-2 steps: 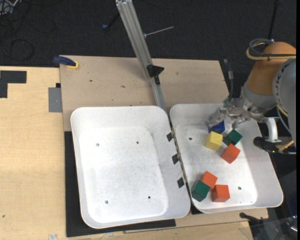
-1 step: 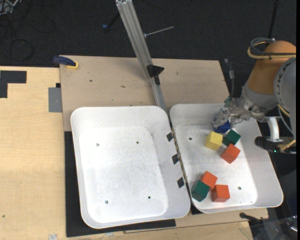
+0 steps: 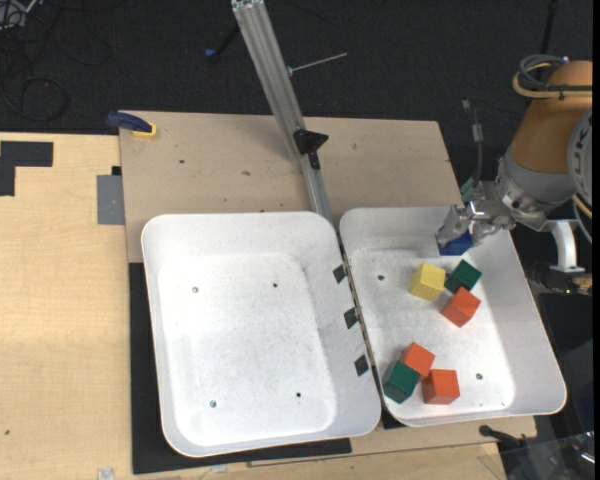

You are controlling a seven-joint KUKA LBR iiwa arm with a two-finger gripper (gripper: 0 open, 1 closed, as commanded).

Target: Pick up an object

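Observation:
My gripper [image 3: 464,226] hangs over the far part of the right bin [image 3: 536,368], reaching in from the right. A small blue block [image 3: 454,240] sits between its fingertips, and the gripper is shut on it. Just in front of it lie a yellow block [image 3: 429,281], a dark green block [image 3: 466,274] and a red block [image 3: 461,307]. Near the bin's front wall an orange block [image 3: 417,358], a green block [image 3: 401,380] and another red block [image 3: 441,385] are clustered.
The left bin [image 3: 180,268] stands beside the right one, joined by black clips [image 3: 351,317]. A slanted aluminium rail [image 3: 280,88] rises behind the bins. The grey arm with its orange band [image 3: 550,128] occupies the right side.

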